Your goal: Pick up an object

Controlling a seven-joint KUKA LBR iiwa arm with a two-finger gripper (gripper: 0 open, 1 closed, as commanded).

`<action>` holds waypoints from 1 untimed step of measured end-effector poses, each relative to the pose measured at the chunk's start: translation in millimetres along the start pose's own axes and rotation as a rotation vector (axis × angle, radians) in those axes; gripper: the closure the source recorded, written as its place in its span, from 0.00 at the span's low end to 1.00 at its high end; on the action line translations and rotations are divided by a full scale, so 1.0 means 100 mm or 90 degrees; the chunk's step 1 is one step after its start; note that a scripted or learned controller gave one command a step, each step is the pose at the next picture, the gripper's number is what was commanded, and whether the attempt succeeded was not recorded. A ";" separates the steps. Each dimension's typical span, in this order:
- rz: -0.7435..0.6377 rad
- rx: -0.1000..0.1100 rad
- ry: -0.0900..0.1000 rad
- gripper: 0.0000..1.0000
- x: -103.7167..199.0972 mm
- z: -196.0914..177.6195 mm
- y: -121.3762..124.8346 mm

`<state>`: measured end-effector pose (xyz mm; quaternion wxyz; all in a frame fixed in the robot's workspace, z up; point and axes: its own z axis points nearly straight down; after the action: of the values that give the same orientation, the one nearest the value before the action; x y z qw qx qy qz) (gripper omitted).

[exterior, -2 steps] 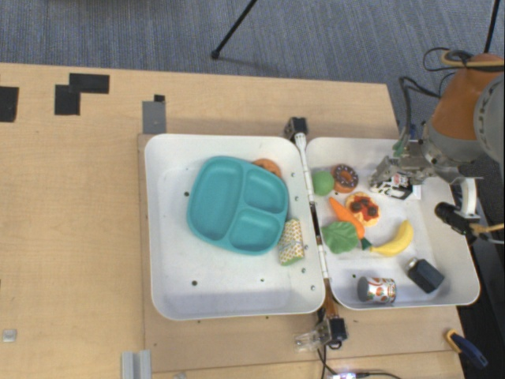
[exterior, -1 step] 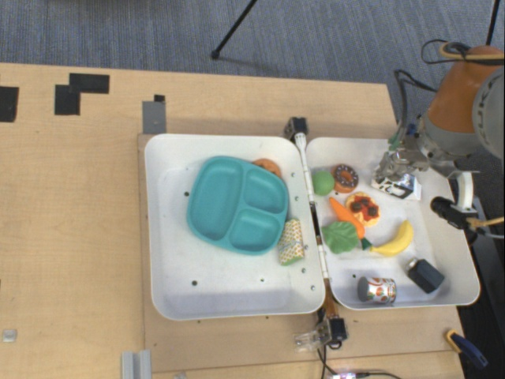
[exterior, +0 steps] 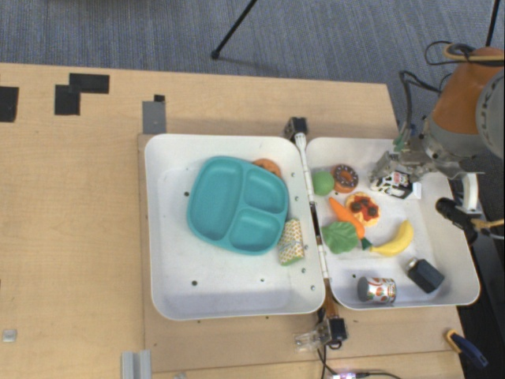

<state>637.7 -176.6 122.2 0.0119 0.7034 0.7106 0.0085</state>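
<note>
Hovering low over the far right part of the right bin, the hand sits just above a small black-and-white object; whether it is open or closed on anything I cannot tell from where I stand. The grey arm with its orange band comes in from the right edge.

Just left of the hand lies a round brown doughnut-like toy, and left of that a green ball against the bin's left wall. Nearer, in the middle of the bin, an orange piece with dark spots rests beside a carrot-shaped toy, with a leafy green piece touching its near end. A yellow banana lies to the right of those. Nearer still, a black block sits by the right wall, and a silver can lies on its side close to the near wall.

In the left bin, a teal divided plate takes up the middle. An orange-brown thing peeks out behind its far edge, and a patterned yellowish packet lies at its near right corner. Both bins rest on the light wooden table, which carries black markings at its far left.
</note>
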 end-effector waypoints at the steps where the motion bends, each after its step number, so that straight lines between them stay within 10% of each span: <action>1: 0.002 0.001 -0.003 0.00 -0.02 0.10 0.02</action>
<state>640.1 -178.8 111.9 0.0131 0.7047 0.7093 0.0066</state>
